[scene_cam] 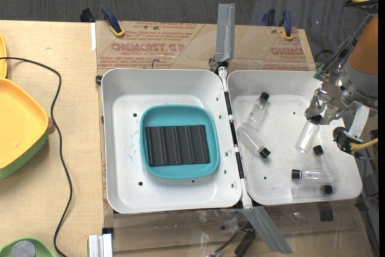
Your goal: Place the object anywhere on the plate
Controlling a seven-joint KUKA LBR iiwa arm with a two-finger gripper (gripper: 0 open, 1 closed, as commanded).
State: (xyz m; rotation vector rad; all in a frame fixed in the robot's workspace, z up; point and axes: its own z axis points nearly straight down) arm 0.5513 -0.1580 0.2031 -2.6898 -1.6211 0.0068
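While you look down on the bench, nearest you in the right bin [274, 189] lie two clear vials with black caps [310, 176], close together by the near wall. Farther in, the left bin [117, 147] holds the teal plate [179, 142], a rounded rectangle with a dark ribbed center, sitting flat in the bin's middle. Level with it in the right bin, another vial [255, 142] lies just right of the divider. At the right side, the gripper [317, 116] hangs low over the bin, and a clear vial [307, 136] stands tilted right below its fingertips; you cannot tell whether the fingers are clamped on it or apart. Farthest, one more vial [258, 108] lies near the far wall.
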